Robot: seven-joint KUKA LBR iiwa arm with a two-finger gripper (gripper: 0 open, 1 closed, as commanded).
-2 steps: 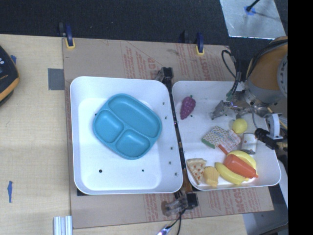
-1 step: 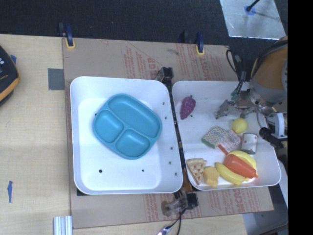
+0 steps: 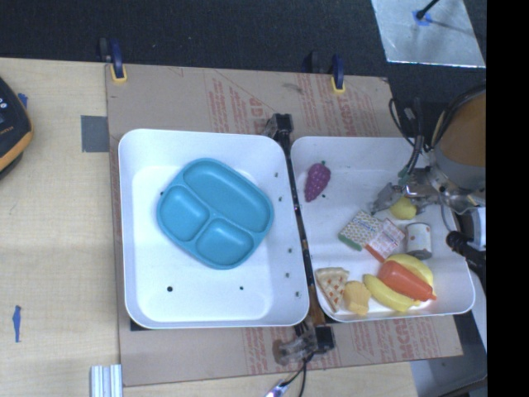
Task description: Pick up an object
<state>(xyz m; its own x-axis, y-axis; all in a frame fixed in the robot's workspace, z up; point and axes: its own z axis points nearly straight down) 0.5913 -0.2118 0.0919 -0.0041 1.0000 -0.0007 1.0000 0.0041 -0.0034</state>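
The right bin (image 3: 331, 151) holds several toy foods. A purple grape bunch (image 3: 316, 180) lies at its upper left. A checkered packet (image 3: 360, 229) and a pink-and-white packet (image 3: 384, 240) sit mid-bin, with a small grey can (image 3: 418, 240) to their right. A banana (image 3: 388, 294), a red-orange pepper (image 3: 406, 279), a waffle slice (image 3: 331, 285) and a yellow chunk (image 3: 357, 297) crowd the front edge. My gripper (image 3: 398, 197) hangs low at the bin's right side, right over a small yellow fruit (image 3: 402, 210). Whether it touches the fruit is unclear.
The left bin (image 3: 140, 296) carries a blue divided plate (image 3: 215, 212). The grey arm with its orange band (image 3: 464, 135) comes in over the right bin's right wall. A dark device (image 3: 10, 126) lies at the bench's far left.
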